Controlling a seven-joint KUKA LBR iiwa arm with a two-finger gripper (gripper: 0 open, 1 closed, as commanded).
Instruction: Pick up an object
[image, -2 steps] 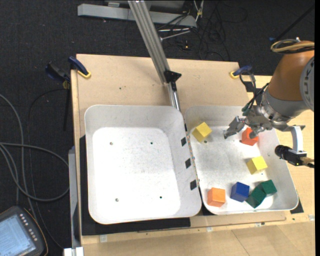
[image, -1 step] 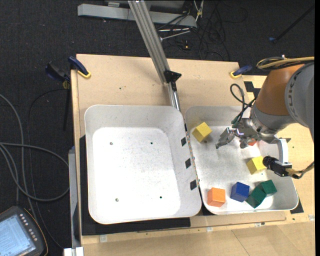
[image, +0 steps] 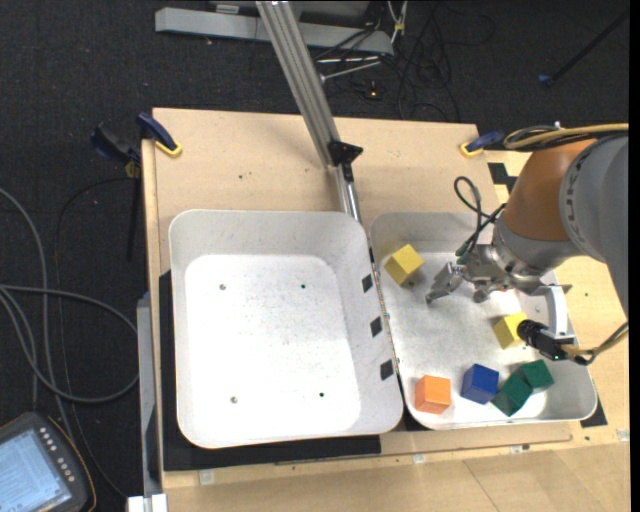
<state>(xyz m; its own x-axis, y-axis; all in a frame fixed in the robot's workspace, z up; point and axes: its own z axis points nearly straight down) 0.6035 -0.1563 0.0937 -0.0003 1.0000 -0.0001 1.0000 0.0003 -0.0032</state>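
In the right bin (image: 440, 420) lie several blocks. A yellow cube (image: 404, 265) sits near the bin's upper left. A smaller yellow block (image: 508, 330) is at the right, partly behind the arm's black cable fitting. An orange cube (image: 433, 393), a blue cube (image: 480, 383) and two green blocks (image: 525, 386) lie along the front. My gripper (image: 457, 291) hangs over the bin's middle, just right of the yellow cube and apart from it. It stands open, with only the white floor of the bin between its fingers.
The left bin (image: 200, 400) lies beside the right one, with black clips on the shared rim. A slanted metal pole (image: 305, 85) crosses the back of the bench. Blue and yellow clamps (image: 160, 135) hold the bench corners. The grey arm (image: 590, 200) covers the right bin's upper right.
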